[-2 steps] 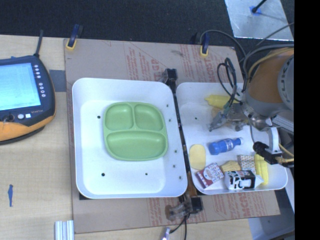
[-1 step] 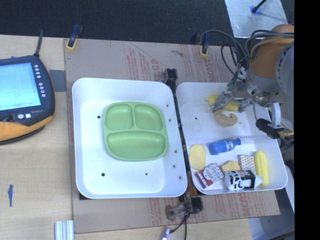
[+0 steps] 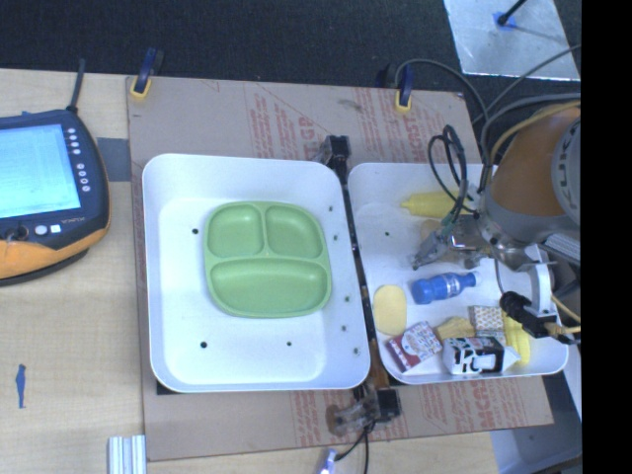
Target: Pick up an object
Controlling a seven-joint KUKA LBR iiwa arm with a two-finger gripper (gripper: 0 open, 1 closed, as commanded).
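In the right bin point(image 3: 367, 265), the claw point(image 3: 434, 250) hangs low with its fingers spread and nothing between them. The blue bottle point(image 3: 442, 286) lies just below and beside the tips, its long axis running roughly left to right with a slight tilt. The arm's wrist point(image 3: 528, 181) hides part of the bin's far side, and whether a fingertip touches the floor is hard to make out.
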